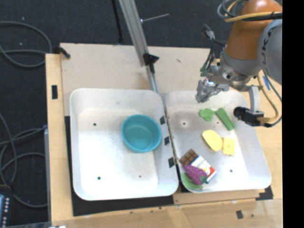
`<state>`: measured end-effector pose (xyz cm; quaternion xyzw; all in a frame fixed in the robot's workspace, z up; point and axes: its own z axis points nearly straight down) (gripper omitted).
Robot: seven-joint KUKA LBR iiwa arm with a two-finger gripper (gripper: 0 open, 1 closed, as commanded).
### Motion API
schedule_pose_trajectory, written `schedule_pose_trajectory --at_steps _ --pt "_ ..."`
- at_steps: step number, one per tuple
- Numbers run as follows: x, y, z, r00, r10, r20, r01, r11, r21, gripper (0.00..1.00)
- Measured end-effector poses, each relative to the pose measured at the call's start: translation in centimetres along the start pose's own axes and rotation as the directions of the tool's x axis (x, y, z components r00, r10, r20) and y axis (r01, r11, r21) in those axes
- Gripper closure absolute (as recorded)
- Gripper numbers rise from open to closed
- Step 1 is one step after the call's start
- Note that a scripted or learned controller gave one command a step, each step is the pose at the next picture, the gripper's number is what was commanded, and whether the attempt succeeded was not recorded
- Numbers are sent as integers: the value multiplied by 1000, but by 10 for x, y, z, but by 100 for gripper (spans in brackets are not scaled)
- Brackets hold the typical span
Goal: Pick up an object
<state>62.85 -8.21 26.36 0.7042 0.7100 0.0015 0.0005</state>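
Observation:
My gripper [203,95] hangs over the far edge of the right bin [251,175], its tips pointing down and close together, with nothing seen between them. Just below it lie a small green round piece [206,114] and a green stick [225,118]. Further toward the front sit a yellow oval piece [212,140] and a yellow block [229,147]. Near the bin's front left corner are a brown chocolate bar [188,156], a small white box with red and blue [204,167], purple grapes [195,174] and a green plate edge [190,185].
A blue bowl [141,133] stands in the left bin [85,175]. A slanted metal pole [135,30] rises behind the seam between the bins. Cables lie on the dark floor at the left.

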Motion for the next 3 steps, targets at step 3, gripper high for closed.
schedule_pose_trajectory --at_steps 3 --pt "163 14 30 1000 1 1 -1 1000 4 100"
